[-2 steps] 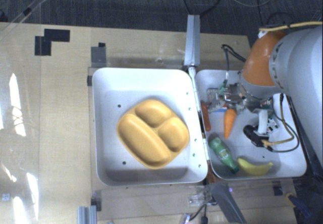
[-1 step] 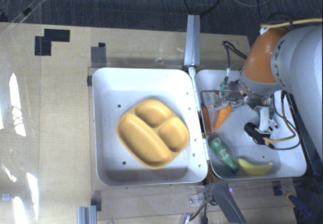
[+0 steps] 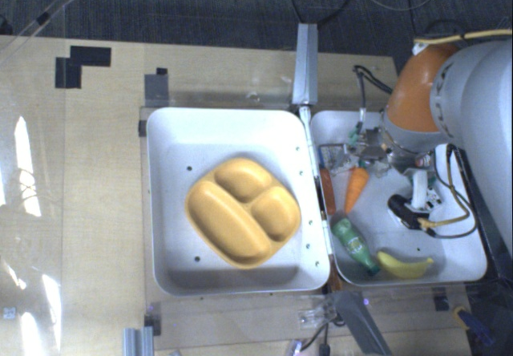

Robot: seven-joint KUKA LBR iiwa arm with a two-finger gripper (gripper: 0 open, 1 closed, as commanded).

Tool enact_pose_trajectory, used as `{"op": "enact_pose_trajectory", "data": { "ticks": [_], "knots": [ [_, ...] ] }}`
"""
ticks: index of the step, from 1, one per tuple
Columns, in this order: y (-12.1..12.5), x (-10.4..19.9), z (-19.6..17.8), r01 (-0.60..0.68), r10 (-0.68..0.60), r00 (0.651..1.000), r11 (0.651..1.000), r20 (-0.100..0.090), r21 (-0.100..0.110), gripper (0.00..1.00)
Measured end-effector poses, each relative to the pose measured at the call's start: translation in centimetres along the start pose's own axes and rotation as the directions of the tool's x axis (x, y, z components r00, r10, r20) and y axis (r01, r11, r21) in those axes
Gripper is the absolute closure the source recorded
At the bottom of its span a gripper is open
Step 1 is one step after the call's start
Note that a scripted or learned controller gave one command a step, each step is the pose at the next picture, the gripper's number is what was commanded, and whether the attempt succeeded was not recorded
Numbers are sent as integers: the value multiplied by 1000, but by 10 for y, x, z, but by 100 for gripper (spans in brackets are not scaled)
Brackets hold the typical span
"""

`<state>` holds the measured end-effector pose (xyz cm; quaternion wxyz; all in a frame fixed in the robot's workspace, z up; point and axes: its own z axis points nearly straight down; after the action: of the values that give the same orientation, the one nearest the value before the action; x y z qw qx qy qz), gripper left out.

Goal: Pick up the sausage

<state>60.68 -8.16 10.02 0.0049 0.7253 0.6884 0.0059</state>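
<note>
Sausage (image 3: 326,190) by bin wall, left of gripper (image 3: 370,150).

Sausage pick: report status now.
Gripper over right bin's far end, by carrot. Sausage flat along that bin's left wall, untouched. Carrot close beside it, green bottle at its near end.

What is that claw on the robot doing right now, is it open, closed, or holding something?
Gripper: low in the right bin, just above the carrot; whether it is open or closed cannot be told, and nothing is seen held in it.
</note>
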Motion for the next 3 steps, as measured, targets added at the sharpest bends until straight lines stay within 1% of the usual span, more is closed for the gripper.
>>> {"op": "enact_pose_trajectory", "data": {
  "ticks": [1, 2, 3],
  "knots": [
    [64, -1, 15, 6, -6, 1000, 1000, 3, 9, 0],
    [-1, -6, 12, 13, -13, 1000, 1000, 1, 8, 0],
    [-1, -6, 12, 13, -13, 1000, 1000, 1, 7, 0]
  ]
}}
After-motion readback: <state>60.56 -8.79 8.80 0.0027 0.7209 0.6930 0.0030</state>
